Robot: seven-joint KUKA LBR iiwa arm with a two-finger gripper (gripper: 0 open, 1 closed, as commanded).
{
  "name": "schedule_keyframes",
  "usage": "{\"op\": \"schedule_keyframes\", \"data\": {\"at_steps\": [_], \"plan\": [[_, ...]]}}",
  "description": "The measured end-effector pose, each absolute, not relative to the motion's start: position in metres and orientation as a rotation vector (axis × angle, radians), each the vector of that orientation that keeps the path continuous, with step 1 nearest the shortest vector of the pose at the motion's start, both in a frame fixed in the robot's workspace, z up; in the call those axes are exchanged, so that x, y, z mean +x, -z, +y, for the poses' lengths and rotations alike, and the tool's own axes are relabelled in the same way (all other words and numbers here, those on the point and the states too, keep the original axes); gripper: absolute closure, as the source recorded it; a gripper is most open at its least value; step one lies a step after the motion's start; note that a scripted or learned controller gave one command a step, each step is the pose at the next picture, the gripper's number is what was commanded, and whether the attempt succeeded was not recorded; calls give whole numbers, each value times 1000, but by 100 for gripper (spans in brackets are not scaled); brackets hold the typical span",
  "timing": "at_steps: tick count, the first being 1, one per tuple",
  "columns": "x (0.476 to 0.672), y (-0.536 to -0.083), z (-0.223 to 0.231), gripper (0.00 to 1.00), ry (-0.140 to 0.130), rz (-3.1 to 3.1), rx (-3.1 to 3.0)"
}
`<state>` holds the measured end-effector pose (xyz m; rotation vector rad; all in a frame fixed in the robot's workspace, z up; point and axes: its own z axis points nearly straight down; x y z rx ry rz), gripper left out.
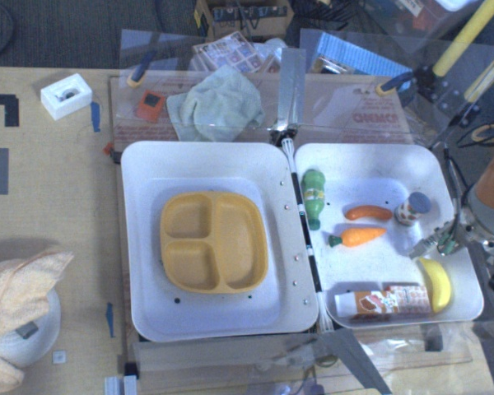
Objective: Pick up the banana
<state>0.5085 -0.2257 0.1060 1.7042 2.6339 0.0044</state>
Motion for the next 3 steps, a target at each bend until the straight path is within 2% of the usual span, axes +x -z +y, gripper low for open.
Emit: {"op": "schedule_keyframes", "data": {"at_steps": [1,2,3], "plan": [[523,-89,-199,100,-2,2780,1442],[587,-170,-164,100,-1,2721,1564],[573,-88,-205,100,-3,2740,1517]]}}
